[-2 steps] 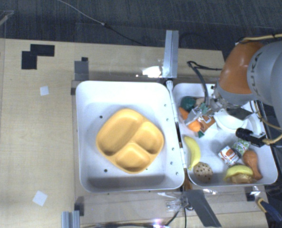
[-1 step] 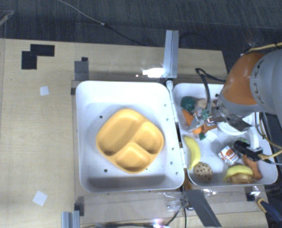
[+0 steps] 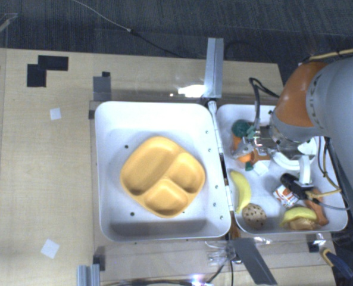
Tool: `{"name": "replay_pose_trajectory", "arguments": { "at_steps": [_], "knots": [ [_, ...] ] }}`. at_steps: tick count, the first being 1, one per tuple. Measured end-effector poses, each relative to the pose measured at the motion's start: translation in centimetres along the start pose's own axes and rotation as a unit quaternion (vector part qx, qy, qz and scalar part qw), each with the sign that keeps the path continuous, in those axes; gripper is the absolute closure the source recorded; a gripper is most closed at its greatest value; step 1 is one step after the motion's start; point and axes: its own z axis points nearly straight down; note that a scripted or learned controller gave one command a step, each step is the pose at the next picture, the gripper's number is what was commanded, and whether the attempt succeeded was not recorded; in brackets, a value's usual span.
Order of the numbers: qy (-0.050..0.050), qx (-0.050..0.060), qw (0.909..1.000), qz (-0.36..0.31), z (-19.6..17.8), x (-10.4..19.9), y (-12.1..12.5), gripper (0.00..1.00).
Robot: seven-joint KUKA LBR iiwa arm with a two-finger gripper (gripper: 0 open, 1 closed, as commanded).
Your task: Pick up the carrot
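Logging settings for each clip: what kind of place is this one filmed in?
Most likely a robotics lab bench: a wooden bench with two white bins, toy food such as a banana and a carrot, loose cables, and the gripper above the right bin.

Pale wooden bench (image 3: 39, 177) against dark carpeted floor (image 3: 164, 11).

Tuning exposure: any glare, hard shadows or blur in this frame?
Camera view: blown-out glare on the bench behind the left bin; soft shadow under the yellow plate; the carrot and gripper in the right bin look soft and cluttered.
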Motion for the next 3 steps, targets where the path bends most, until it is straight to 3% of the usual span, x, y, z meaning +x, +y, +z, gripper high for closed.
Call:
{"name": "replay_pose_trajectory", "arguments": {
  "at_steps": [1,2,3],
  "knots": [
    [0.0,-0.004,1.0,-0.005,-1.4,0.1,0.3,1.0],
    [0.0,0.001,0.9766,0.215,-0.8,0.3,1.7,1.0],
    [0.0,0.001,0.9713,0.238,-9.9,2.6,-6.3,1.0]
  ]
}}
